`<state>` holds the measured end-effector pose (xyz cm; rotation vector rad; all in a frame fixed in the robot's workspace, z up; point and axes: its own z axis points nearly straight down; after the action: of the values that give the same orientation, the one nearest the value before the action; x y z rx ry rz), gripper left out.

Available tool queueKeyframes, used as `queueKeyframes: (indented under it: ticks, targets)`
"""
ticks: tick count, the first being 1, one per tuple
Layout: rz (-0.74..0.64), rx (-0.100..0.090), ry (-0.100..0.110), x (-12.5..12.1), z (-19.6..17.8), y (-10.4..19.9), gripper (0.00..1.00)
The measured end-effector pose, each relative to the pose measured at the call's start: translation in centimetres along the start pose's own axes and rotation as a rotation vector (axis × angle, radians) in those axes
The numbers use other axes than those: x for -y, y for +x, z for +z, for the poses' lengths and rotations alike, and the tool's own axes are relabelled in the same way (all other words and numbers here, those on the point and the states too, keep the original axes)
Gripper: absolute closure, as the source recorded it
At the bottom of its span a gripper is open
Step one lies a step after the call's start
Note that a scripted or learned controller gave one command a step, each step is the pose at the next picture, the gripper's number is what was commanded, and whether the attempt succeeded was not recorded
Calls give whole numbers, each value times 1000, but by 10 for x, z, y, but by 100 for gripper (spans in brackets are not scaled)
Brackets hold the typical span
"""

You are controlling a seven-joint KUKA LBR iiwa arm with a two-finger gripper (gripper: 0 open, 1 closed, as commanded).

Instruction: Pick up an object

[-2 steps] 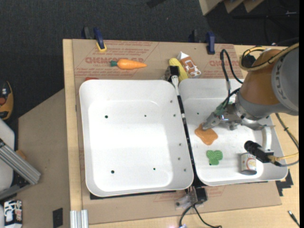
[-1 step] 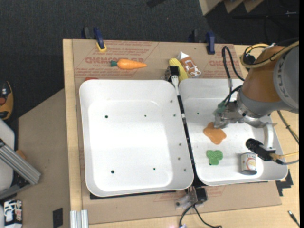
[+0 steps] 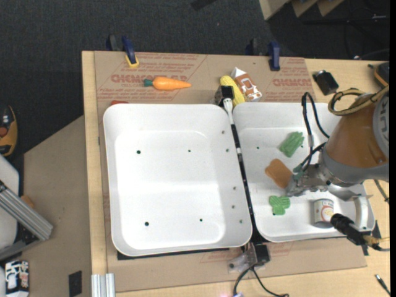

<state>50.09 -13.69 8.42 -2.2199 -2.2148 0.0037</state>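
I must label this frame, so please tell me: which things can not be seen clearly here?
- Pincer: the arm's wrist covers it, so its state is unclear.
- Orange-brown piece: its right end lies under the pincer; contact unclear.
- Small can: label too small to read.
- Yellow item behind the bins: partly hidden by a printed packet.

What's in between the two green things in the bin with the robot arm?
In the camera view, an orange-brown piece lies between the upper green thing and the lower green thing, with the gripper right beside it.
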Motion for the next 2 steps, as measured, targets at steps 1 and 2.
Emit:
queueKeyframes:
  ticks: [1, 2]
  targets:
    - [0, 7, -11, -36, -1, -71, 100]
    - [-2, 4, -10, 12, -109, -43, 100]
